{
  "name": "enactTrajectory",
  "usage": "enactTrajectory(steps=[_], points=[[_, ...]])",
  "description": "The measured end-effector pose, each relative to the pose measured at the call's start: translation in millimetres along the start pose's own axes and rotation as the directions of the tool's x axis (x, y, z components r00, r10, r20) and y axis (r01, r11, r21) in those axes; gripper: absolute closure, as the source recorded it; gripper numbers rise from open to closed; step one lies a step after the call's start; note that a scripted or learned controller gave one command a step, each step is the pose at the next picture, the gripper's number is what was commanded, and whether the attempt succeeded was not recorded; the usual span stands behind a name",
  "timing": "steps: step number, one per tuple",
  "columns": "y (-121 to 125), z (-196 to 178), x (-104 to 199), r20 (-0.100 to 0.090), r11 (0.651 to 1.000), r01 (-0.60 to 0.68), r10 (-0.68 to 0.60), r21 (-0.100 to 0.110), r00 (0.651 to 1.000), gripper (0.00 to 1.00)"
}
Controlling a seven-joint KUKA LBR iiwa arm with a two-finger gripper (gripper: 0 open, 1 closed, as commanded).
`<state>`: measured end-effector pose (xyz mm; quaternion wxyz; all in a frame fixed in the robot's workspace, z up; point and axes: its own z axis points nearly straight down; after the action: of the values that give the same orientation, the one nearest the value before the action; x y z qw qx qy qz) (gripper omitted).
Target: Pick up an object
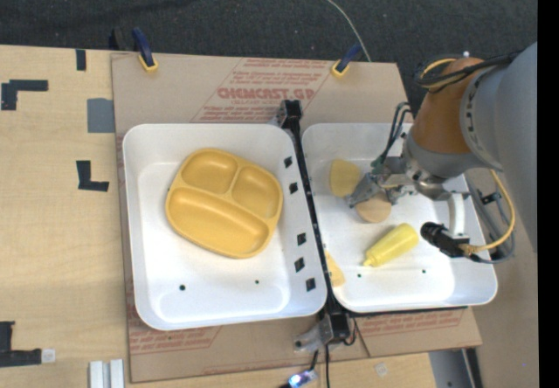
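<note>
My gripper [374, 191] hangs low in the right bin [410, 294], its fingers pointing left and down. Right under the fingertips lies a small tan round object [376, 211]. A pale yellow rounded piece [343, 176] sits just left of the gripper. In front of the gripper, a yellow bottle-shaped toy [390, 245] lies on its side. A small yellow piece [333, 270] rests against the bin's left wall. The finger gap is too small to read.
The left bin [148, 290] holds a yellow divided plate [224, 201]. A black divider strip [301, 203] runs between the bins. The arm's orange band [441, 115] and cables stand over the right bin's far right side.
</note>
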<state>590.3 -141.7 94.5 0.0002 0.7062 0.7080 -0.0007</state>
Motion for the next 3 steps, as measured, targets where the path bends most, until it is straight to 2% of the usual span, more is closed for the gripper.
enactTrajectory(steps=[2, 3], points=[[2, -127, 1, 0.0, 1.0, 0.0, 0.0, -0.007, 1.0, 1.0], [2, -144, 1, -0.001, 1.0, -0.001, 0.001, -0.001, 1.0, 1.0]])
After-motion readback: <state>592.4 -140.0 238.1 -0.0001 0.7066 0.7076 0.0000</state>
